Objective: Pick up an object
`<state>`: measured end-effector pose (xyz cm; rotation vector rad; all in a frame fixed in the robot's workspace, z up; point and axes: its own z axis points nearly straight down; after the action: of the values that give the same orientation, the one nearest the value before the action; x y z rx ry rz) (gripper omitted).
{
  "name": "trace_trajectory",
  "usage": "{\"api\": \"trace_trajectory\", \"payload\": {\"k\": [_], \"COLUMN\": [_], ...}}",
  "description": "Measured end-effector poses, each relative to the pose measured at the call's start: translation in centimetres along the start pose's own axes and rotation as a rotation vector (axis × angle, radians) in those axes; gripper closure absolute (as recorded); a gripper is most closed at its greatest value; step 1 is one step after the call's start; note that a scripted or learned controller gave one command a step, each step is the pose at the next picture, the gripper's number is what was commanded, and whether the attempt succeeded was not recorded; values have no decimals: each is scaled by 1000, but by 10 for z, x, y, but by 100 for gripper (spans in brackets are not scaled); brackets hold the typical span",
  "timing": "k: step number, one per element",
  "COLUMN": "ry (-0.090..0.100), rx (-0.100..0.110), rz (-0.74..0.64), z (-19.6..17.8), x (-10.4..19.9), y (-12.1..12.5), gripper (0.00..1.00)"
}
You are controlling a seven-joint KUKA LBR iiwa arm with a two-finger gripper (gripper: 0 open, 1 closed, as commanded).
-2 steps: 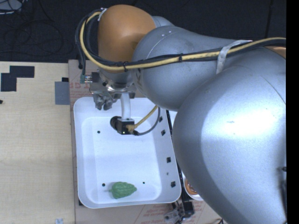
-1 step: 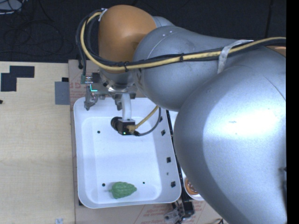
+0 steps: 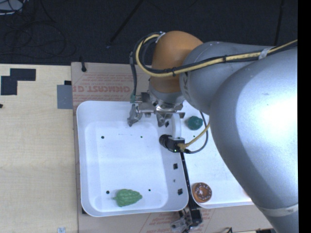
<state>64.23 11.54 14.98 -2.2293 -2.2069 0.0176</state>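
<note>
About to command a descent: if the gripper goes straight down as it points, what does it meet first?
Probably bare floor of the left white bin near its far wall; the gripper hangs well away from the green lumpy object. Depth is unclear.

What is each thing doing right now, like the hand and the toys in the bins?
hand: fingers spread open, nothing between them, over the back of the left bin.
green lumpy toy: lying loose near the left bin's front wall, untouched.
teal toy: resting in the right bin, beside the arm.
doughnut: lying flat at the right bin's front edge.
left bin: sitting flat.
</note>
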Motion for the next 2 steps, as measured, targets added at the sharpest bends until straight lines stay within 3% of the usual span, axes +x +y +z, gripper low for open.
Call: {"api": "trace_trajectory", "payload": {"k": [1, 2], "ry": [10, -1], "rx": [-19, 11], "rz": [-18, -9], "z": [-133, 43], "x": [72, 78], "y": [-30, -87], "gripper": [0, 0]}}
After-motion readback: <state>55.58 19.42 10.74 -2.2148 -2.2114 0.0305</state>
